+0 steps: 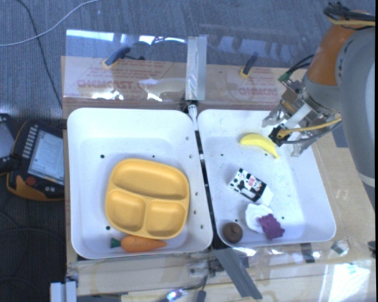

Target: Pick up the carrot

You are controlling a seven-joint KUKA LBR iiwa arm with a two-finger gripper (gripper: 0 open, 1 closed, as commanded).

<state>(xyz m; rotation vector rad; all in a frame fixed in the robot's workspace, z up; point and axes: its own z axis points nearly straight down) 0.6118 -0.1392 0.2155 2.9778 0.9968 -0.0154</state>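
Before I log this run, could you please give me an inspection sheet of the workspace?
Surface: left bin and right bin, both white and shallow, side by side.
Job's things: carrot lies in the left bin at its near edge, against the yellow divided tray.
Clutter: in the right bin, banana, black-and-white box, brown round item, purple item on a white piece.
Grippers: claw over the right bin beside the banana, far from the carrot.
Cables: white cable on the floor; wires at the claw.
Surroundings: teach pendant left of the bins; grey carpet.
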